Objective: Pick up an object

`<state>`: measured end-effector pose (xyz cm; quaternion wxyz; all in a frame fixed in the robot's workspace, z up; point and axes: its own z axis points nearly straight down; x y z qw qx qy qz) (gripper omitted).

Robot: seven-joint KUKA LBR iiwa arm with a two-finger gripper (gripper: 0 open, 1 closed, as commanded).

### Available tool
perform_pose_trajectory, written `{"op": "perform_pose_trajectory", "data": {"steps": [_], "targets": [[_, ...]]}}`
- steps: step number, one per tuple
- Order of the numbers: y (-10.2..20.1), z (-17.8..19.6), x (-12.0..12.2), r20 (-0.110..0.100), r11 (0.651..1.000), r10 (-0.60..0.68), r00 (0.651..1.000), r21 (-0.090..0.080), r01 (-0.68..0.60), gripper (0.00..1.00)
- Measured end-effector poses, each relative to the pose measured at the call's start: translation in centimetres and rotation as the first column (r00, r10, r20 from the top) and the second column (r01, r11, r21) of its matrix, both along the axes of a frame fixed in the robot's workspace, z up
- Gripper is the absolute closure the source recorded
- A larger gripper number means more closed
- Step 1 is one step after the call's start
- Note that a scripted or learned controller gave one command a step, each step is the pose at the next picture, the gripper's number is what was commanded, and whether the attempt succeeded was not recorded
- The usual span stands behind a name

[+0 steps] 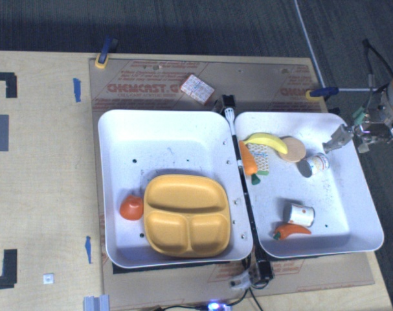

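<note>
The right bin (351, 238) holds several small objects. A yellow banana (266, 142) lies at its back left, with a tan round piece (293, 149) beside it and an orange carrot (248, 160) along the left wall. A small grey can (313, 165) lies near the middle. Toward the front are a white cup (300, 213) and an orange-red pepper (292, 231). My gripper (349, 141) hangs over the bin's back right corner, open, with nothing between its fingers. The can lies just to its left and lower in the view.
The left bin (118, 135) holds a large yellow divided tray (186, 214) and a red-orange tomato (131, 207). A small patterned card (197, 88) lies on the cardboard behind the bins. A thin pole (306, 34) slants down at the back right.
</note>
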<state>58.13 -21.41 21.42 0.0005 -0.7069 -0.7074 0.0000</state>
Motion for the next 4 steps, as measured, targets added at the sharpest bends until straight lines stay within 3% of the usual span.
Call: {"op": "perform_pose_trajectory", "data": {"steps": [1, 2, 3, 4], "targets": [[3.3, -11.9, 2.1, 0.004, 1.0, 0.0, 1.0, -0.003, 0.0, 0.0], [3.3, -10.8, 2.2, 0.008, 1.0, 0.0, 1.0, -0.003, 0.0, 1.0], [3.3, -10.8, 2.2, 0.008, 1.0, 0.0, 1.0, -0.003, 0.0, 0.0], [9.3, -12.9, -1.7, 0.001, 1.0, 0.0, 1.0, 0.0, 0.0, 0.0]]}}
